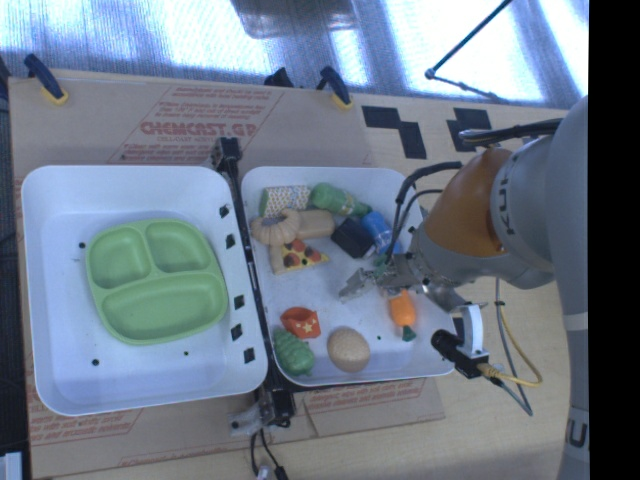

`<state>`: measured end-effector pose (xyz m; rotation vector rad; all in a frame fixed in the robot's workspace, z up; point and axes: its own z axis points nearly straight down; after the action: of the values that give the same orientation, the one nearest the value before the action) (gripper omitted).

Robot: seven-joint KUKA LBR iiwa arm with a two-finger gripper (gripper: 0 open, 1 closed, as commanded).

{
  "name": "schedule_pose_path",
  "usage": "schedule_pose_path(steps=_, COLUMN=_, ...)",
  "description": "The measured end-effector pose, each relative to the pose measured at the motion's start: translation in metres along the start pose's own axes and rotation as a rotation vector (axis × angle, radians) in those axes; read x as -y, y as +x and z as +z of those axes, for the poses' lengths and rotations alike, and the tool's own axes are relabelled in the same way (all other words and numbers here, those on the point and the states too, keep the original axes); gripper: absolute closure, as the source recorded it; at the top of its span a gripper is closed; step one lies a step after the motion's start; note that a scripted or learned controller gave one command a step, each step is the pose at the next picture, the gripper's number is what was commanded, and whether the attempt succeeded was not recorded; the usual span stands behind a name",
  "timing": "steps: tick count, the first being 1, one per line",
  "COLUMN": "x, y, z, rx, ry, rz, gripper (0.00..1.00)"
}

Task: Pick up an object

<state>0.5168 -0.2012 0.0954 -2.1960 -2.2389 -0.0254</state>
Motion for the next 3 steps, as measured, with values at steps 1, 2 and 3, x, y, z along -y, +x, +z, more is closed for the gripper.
schedule_pose_path(steps=1, x=0.0325, y=0.0003, z=-0.0005, rx=0.002, ry=-0.003, rz=-0.002, gripper=0.0)
schedule_pose_path(steps=2, x=0.0324, y=0.0004, z=-0.0004, rx=0.002, ry=-0.004, rz=0.0, gripper=0.0)
schedule_pose_path(steps=3, x=0.0324, y=0.0004, z=-0.0004, rx=0.002, ry=-0.005, rz=0.0, gripper=0.0)
